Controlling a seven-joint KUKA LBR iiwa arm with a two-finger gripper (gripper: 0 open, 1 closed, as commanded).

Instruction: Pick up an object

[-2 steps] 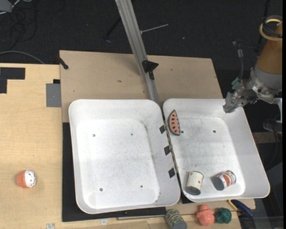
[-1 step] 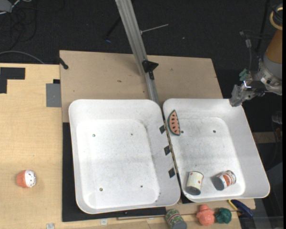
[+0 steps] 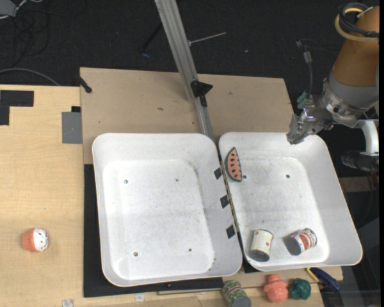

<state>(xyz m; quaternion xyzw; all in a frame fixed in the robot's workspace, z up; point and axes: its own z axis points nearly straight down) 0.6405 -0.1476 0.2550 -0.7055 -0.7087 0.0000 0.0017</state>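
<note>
The right bin [image 3: 320, 171] holds three things. A watermelon slice toy [image 3: 233, 164] lies against its left wall. A white cup [image 3: 262, 244] lies on its side near the front, and a red and white can [image 3: 301, 241] lies to its right. My gripper [image 3: 297, 133] hangs over the bin's far right corner, well away from all three. It points down and nothing shows below it.
The left bin [image 3: 115, 152] sits beside the right one. A metal rail [image 3: 182, 50] slants across the back. Beyond the front rim lie a small can [image 3: 232, 292], a pink toy [image 3: 276, 288] and a green toy [image 3: 299, 289]. A red and white ball [image 3: 35, 240] rests on the far left bench.
</note>
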